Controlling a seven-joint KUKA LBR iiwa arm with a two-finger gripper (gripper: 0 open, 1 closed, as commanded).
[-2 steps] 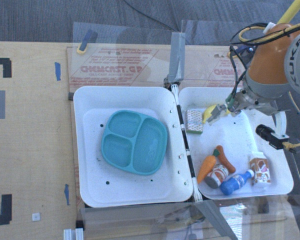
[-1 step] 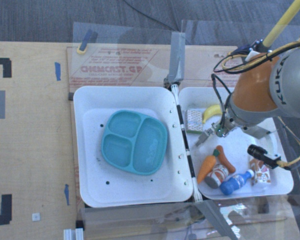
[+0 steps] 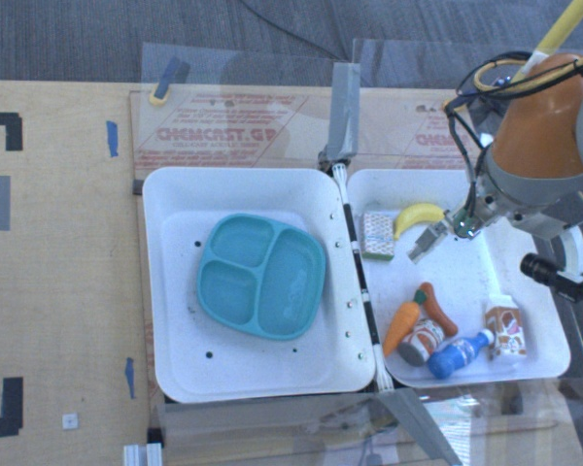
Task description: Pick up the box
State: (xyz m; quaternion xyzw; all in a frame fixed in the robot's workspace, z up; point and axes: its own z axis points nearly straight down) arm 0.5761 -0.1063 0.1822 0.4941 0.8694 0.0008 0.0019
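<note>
While the arm (image 3: 534,124) leaned in over the right bin (image 3: 486,278), the gripper (image 3: 435,238): hung just below and right of the banana (image 3: 418,217), close beside its tip.
Grip: could not be told from this angle, folks; the tool end was a small grey blur.
Box (image 3: 505,329): far down and to the right of the banana, standing near the bin's lower right corner, well apart from the gripper.
Blue bottle (image 3: 459,354): below the banana, lying on its side, its cap end just beside the box.
Can (image 3: 426,341): straight down from the banana, touching the bottle's left end.
Carrots: one (image 3: 400,326) below the banana, leaning on the can's left; the other (image 3: 437,309) just above the can, tilted.
Sponge (image 3: 378,235): just left of the banana, against the bin's left wall.
Teal plate (image 3: 262,276): well left of the banana, lying flat in the left bin (image 3: 175,260), three compartments facing up.
</note>
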